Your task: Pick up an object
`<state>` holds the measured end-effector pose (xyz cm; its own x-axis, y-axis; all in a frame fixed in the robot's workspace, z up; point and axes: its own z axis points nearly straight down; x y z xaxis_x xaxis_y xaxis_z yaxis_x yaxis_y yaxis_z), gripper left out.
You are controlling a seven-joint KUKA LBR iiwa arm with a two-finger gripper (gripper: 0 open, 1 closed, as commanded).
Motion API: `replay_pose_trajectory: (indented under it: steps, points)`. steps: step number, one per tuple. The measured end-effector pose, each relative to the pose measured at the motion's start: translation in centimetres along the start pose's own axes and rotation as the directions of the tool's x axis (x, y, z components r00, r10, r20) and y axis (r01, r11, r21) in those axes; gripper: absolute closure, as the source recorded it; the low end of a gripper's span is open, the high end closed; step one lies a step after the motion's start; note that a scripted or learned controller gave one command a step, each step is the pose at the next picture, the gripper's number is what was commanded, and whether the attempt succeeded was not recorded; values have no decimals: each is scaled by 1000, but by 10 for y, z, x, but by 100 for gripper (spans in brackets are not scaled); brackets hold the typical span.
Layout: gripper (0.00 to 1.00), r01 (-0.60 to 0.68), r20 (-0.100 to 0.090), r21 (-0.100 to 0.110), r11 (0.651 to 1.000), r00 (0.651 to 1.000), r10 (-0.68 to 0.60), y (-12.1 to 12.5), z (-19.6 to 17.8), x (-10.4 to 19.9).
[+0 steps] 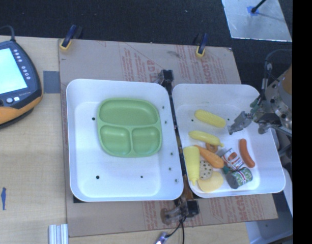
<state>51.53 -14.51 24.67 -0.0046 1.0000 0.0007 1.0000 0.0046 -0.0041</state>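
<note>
The right bin (267,184) holds several toy foods. Among them are a yellow corn cob (210,118), a yellow banana-like piece (205,137), an orange carrot (211,158), a yellow bottle (192,164), a red sausage (246,152), a small red-and-white can (231,158) and a dark green can (240,177). My gripper (250,127) hangs over the right bin's upper right part, between the corn cob and the sausage. Its fingers are spread open with nothing between them.
A green divided plate (129,126) lies in the left bin (84,182). A teach pendant with an orange edge (10,83) rests on the bench at far left. Clamps (68,37) (200,44) hold the brown board at the back.
</note>
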Motion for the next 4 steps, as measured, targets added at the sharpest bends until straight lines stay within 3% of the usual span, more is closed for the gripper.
replay_pose_trajectory:
  steps: [1, 2, 3, 4]
  points:
    - [0, 2, 1, 2, 1000, 1000, -2, 15, 56, 59]
    - [0, 1, 1, 3, 1000, 1000, -1, 37, 151, 32]
    - [100, 5, 3, 3, 1000, 1000, -5, 38, 140, 30]
    - [0, 4, 3, 3, 1000, 1000, -4, 38, 140, 31]
